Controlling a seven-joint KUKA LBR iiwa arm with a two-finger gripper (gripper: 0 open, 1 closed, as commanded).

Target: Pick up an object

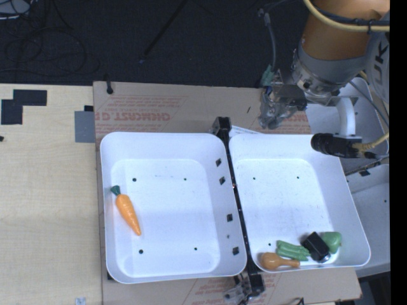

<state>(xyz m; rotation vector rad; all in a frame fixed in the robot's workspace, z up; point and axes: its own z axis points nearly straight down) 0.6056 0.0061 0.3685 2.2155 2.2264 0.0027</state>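
Pale wood is seen on the table (44, 189), over which a brown cardboard sheet (165, 110) is laid, and two shallow white bins are set side by side on it. One thing is held in the left bin (162, 148): an orange toy carrot (128, 213) with a green top, lying near the left wall. A cluster is gathered in the near corner of the right bin (286, 154): a tan pear-shaped toy (277, 261), a green pod-like toy (293, 250), a black block (315, 246) and a green rounded toy (332, 239), all close together. The claw (275, 114) is seen above the far rim of the right bin; how far it is opened cannot be told. Nothing is seen between its tips. The cluster lies well apart from the claw, and the carrot farther off, in the other bin.
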